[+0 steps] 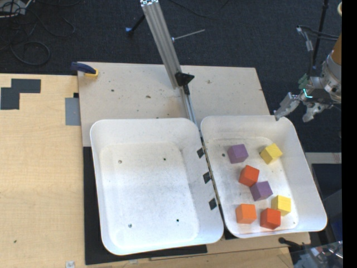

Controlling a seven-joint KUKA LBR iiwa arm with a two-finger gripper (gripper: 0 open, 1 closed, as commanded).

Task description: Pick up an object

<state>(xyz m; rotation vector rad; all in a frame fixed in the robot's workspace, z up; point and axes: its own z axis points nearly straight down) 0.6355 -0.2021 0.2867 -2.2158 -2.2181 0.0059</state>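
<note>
The bench (139, 88) is the biggest thing here, a pale speckled board that carries two shallow white bins side by side. The left bin (106, 149) shows its bare floor with a few dark specks. The right bin (304, 155) holds all seven blocks, gathered in its middle and near half.

A long grey metal rail (163, 38) slants down from the top of the view to a black bracket at the back of the bench, just behind the seam between the bins. A small blue and yellow clamp (85, 69) sits at the bench's far left corner.

The arm comes in from the right edge, and its gripper (296, 108) hangs over the far right corner of the right bin, above the rim and well apart from every block. Its two fingers are spread apart with nothing between them.

Now the blocks (all of much the same size). A purple block (238, 153) lies farthest back on the left, with a yellow block (270, 153) level with it to the right. Near them toward the front is a red-orange block (249, 176), and just beside that a second purple block (261, 190). Along the near side sit an orange block (246, 213), a red block (270, 218) just beside it, and a second yellow block (281, 204) touching the red one's far right corner.
</note>
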